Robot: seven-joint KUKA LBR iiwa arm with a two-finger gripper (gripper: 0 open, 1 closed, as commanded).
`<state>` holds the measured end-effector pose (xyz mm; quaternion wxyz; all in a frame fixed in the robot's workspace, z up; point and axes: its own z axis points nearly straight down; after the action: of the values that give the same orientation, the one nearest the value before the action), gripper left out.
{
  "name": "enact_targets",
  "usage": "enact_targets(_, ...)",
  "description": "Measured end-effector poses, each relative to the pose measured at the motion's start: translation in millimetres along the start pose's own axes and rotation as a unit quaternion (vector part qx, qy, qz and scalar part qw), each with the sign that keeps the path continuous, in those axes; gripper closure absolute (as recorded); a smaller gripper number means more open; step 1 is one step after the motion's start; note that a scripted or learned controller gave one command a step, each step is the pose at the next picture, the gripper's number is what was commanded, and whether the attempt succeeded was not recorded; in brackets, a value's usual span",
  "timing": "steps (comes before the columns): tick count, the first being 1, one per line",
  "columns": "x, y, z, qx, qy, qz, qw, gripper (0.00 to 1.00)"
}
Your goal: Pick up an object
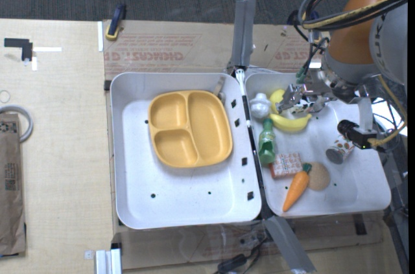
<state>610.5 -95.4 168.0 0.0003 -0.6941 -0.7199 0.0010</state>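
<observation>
Gripper low over banana in right bin; yellow divided plate in left bin.

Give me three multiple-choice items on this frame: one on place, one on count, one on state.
1. Where does the yellow divided plate lie?
A. left bin
B. right bin
C. on the cardboard

2. How many compartments does the plate have?
A. two
B. three
C. four

3. Where is the gripper?
A. over the plate
B. outside both bins
C. low over the banana in the right bin

Answers:
1 A, the plate sits in the left bin, on its floor.
2 B, two small sections on its left and one long one on its right.
3 C, it hangs just above the banana, near the bin's far edge; nothing shows between its fingers.
</observation>
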Motion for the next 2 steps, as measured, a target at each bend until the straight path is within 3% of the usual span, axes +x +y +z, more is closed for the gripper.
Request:
enact_targets(1, -15.1, 14.6, 77.6, 0.0, 0.0, -0.016, 0.9999, 0.0)
enact_targets(2, -16.0, 14.6, 69.7, 0.001, -0.001, -0.016, 0.9999, 1.0)
